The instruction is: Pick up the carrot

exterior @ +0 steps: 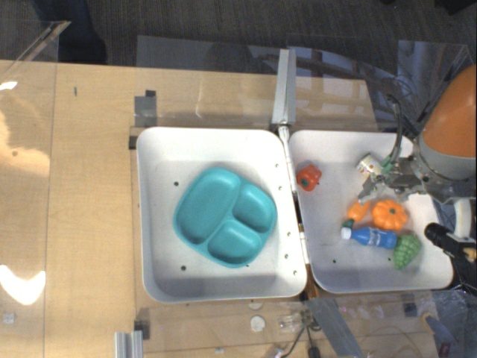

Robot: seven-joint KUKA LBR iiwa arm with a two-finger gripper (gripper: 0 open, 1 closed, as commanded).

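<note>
The carrot (358, 212) is a small orange piece in the right bin (328, 267), lying just left of an orange pumpkin (390, 215) and touching it. My gripper (367, 179) hangs over the right bin, just above and slightly right of the carrot. It is open, with one fingertip near the carrot's upper end and nothing between the fingers. The arm's orange band (452, 118) fills the right side of the view.
A blue bottle (374, 237) lies below the carrot and pumpkin, with a green toy (406, 252) at its right end. A red tomato-like toy (308, 176) sits near the right bin's left wall. The left bin (156, 200) holds a teal divided plate (226, 216).
</note>
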